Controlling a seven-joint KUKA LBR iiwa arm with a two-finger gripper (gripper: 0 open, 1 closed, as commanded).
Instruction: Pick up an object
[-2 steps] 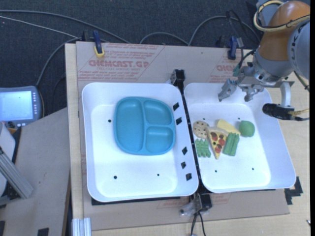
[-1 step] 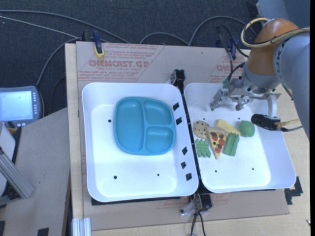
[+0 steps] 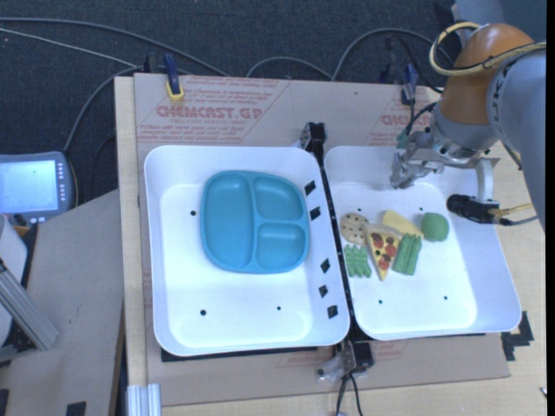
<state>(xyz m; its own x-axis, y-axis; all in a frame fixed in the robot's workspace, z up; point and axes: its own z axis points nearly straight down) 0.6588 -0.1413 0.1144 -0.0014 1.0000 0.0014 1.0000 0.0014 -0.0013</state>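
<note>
Several toy foods lie in the right bin (image 3: 451, 310): a round cookie (image 3: 353, 226), a pizza slice (image 3: 381, 248), a yellow piece (image 3: 401, 223), a green ball (image 3: 434, 226), a green ridged piece (image 3: 407, 254) and a smaller green piece (image 3: 357, 261). My gripper (image 3: 406, 174) hangs over the bin's far part, above and apart from the foods, pointing down. Nothing shows between its fingers.
A blue divided tray (image 3: 255, 222) rests in the left bin (image 3: 234, 315). A row of black clips (image 3: 323, 232) runs along the seam between the bins. Cables cross the dark floor behind the bench, and a small screen (image 3: 33, 185) stands at the left.
</note>
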